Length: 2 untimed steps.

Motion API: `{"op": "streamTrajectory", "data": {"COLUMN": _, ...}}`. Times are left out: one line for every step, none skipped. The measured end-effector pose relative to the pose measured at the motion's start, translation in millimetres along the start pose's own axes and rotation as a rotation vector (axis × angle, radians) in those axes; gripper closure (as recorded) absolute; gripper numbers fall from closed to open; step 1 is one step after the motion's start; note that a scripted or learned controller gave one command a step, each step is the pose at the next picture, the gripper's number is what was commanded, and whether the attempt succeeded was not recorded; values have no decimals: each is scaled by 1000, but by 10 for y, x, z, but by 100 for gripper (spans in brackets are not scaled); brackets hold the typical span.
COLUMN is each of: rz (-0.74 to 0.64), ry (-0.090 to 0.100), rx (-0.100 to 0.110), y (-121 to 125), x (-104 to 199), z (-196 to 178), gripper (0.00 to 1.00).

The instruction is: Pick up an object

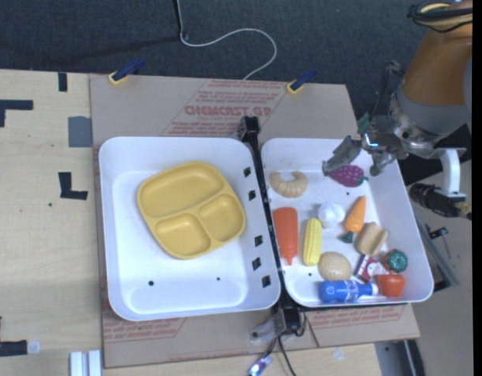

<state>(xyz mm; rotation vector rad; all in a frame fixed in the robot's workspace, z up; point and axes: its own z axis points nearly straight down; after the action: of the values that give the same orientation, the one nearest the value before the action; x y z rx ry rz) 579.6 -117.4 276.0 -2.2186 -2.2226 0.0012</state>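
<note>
In the camera view, we see the tool (pixel 358 157) above the far part of the right bin (pixel 409 210), with its two fingers spread apart. Between and just below the fingertips lies the purple grape bunch (pixel 349 175); we cannot tell if the fingers already touch it. We judge that the step in hand is the approach to a grasp, because nothing is pinched yet. The next move calls for lowering the tool around the grapes and closing on them. To the near side of the tool lie the carrot (pixel 355 213) and the corn cob (pixel 312 241); to its left is the croissant (pixel 288 183). Well apart, further left, the yellow plate (pixel 191 208) sits in the other bin.
</note>
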Motion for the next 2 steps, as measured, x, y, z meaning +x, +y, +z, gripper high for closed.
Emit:
{"op": "streamTrajectory", "data": {"rz": -1, "ry": -1, "rx": -9, "y": -407, "x": 201, "z": -1042, "gripper": 0}}
{"op": "streamTrajectory", "data": {"rz": 3, "ry": 1, "rx": 3, "y": -910, "x": 45, "z": -801, "gripper": 0}}
